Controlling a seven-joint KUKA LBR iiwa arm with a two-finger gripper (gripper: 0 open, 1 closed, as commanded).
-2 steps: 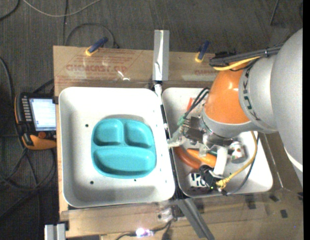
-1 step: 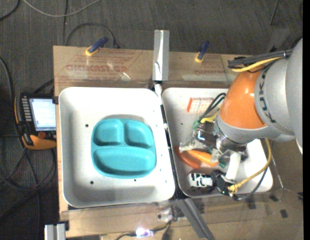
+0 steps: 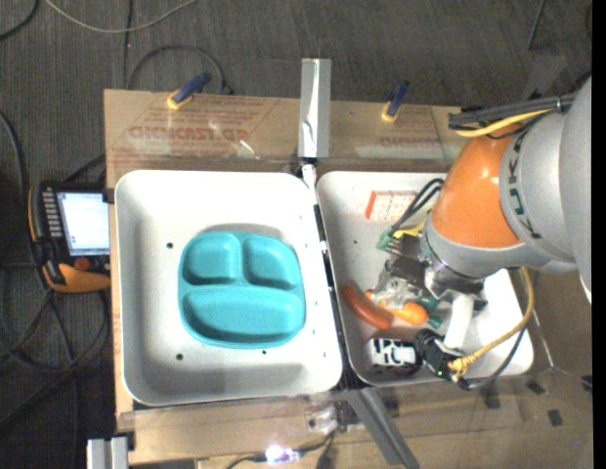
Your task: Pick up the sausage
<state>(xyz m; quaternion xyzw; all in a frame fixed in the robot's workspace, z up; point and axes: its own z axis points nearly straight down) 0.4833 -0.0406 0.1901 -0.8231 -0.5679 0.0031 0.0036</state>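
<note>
Bins: two, shallow and white, side by side on the bench — left bin (image 3: pixel 137 291), right bin (image 3: pixel 354 208).
Trays: one, a teal divided tray (image 3: pixel 241 287) with three compartments, all bare.
Sausages: one — the sausage (image 3: pixel 367 307), reddish-brown.
Orange pieces: one small orange item (image 3: pixel 412 313), kind not clear.
Cards: one white card with red print (image 3: pixel 389 204).
Clamps: two on the cardboard beyond the bins — clamp one (image 3: pixel 188 89) and clamp two (image 3: pixel 393 102).
Handsets: one handset (image 3: pixel 70 231) with a lit screen, off the left bin's outer edge.
Left bin contents: teal divided tray, lying about at the bin's middle.
Right bin contents: sausage near the bin's left wall, toward the near edge, lying at a slant; small orange item just beside the sausage's right end; white card with red print by the far edge; a black-and-white thing (image 3: pixel 394 352) at the near edge, partly hidden.
Arm: grey with an orange band (image 3: pixel 479 198), reaching over the right bin from the right.
Gripper (image 3: pixel 406 296): down over the right bin, just right of the sausage; fingers hidden among wrist parts — open or closed cannot be told, nothing seen held.
</note>
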